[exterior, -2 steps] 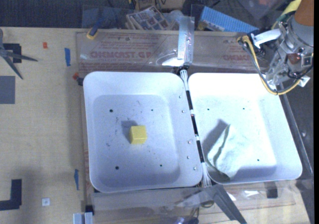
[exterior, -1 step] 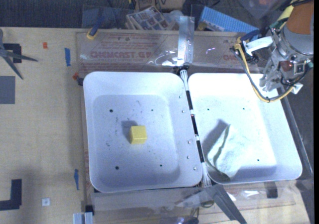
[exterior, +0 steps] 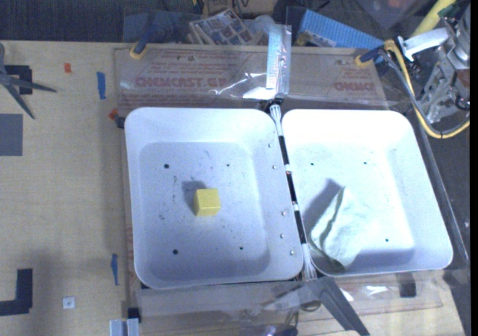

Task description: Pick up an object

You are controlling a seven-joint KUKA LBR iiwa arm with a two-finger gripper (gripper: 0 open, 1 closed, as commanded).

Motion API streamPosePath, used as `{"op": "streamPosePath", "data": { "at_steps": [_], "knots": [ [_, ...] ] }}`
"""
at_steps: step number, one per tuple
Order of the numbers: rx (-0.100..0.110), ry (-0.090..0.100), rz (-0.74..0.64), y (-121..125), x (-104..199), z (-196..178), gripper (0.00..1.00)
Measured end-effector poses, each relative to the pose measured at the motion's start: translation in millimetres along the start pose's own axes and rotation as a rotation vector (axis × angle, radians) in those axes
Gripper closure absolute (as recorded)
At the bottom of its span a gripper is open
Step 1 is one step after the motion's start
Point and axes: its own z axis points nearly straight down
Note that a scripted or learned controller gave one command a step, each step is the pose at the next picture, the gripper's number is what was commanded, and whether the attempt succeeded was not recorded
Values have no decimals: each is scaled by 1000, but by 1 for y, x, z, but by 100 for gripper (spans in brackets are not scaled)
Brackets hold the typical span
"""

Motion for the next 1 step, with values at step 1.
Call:
{"op": "streamPosePath", "data": {
  "at_steps": [1],
  "knots": [
    [3, -4, 20, 20, 18, 72, 100]
  ]
}}
